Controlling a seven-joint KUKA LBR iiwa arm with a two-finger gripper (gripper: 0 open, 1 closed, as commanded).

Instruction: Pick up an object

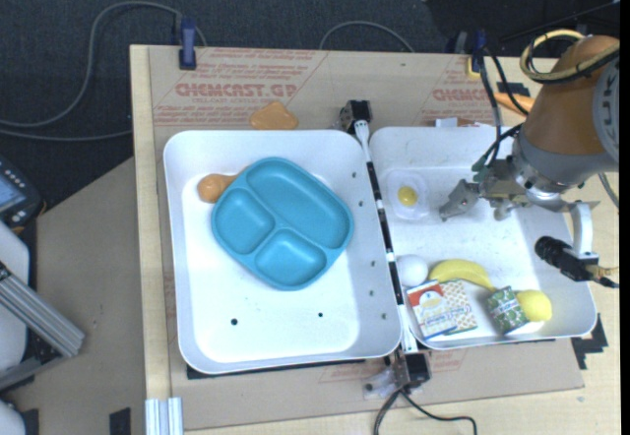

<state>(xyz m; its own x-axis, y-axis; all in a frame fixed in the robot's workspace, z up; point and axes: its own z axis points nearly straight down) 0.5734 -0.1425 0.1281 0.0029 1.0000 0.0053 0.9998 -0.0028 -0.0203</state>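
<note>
gripper (479,200) spread wide, nothing btwn fingers, over right bin (551,153); banana (460,273) lies below it toward cam, long axis roughly left-right, slight tilt

The arm (576,123) was grey, with a broad orange band above the wrist. A yellow-and-black cable looped over its top. The two-finger gripper (482,199) was grey metal, its slim fingers (455,203) angular and dull.
</note>
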